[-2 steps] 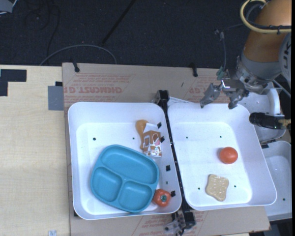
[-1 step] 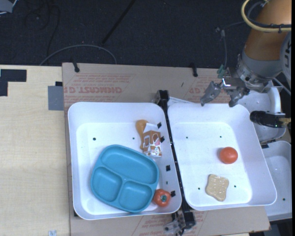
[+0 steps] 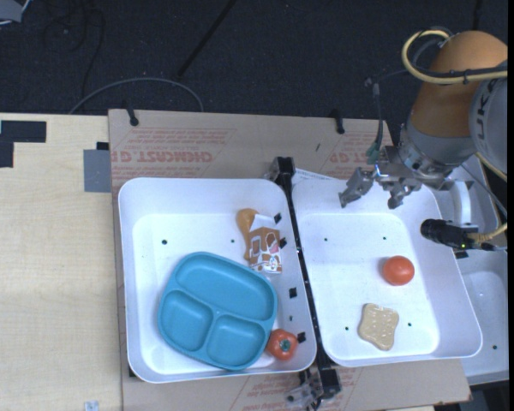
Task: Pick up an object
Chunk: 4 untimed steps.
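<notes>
My gripper [image 3: 376, 193] hangs above the far rim of the right bin [image 3: 343, 349], its two grey fingers spread open with nothing between them. In that bin lie a red tomato [image 3: 398, 270] and, nearer the front, a tan slice of toast [image 3: 379, 326]. The left bin [image 3: 141, 229] holds a blue divided plate [image 3: 217, 310], a small red tomato [image 3: 282, 344] at the plate's front right corner, and a brown-and-white toy figure [image 3: 260, 242] near the divider between the bins.
A black clamp bar [image 3: 295, 255] runs between the two bins. Cardboard [image 3: 206, 148] lies under and behind them. A pale wooden bench top [image 3: 43, 264] stretches to the left.
</notes>
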Available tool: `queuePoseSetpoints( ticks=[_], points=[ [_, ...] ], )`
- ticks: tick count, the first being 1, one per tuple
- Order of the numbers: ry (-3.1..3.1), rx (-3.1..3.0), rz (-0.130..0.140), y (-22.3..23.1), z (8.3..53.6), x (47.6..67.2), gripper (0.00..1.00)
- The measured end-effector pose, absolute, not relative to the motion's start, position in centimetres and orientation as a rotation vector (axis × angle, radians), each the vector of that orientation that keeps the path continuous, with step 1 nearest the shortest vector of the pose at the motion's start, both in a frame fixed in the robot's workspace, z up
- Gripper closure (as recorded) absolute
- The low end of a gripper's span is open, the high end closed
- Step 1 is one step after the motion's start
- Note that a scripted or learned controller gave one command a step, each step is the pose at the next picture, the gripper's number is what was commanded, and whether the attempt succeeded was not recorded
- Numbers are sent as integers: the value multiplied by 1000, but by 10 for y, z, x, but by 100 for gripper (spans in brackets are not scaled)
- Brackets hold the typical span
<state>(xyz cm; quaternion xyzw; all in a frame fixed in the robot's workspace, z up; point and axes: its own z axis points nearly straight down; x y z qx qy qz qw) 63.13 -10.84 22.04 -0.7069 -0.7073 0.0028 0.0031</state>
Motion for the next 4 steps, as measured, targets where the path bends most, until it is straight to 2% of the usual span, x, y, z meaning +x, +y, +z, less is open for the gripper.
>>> queuePoseSetpoints(
  ticks=[1, 2, 3, 4],
  points=[
    [-2217, -2217, 8, -109, 156, 628, 0],
    [-2221, -2213, 8, -106, 95, 634, 0],
    [-2220, -2218, 4, -107, 109, 635, 100],
    [-2220, -2225, -1, -114, 161, 628, 100]
  ],
)
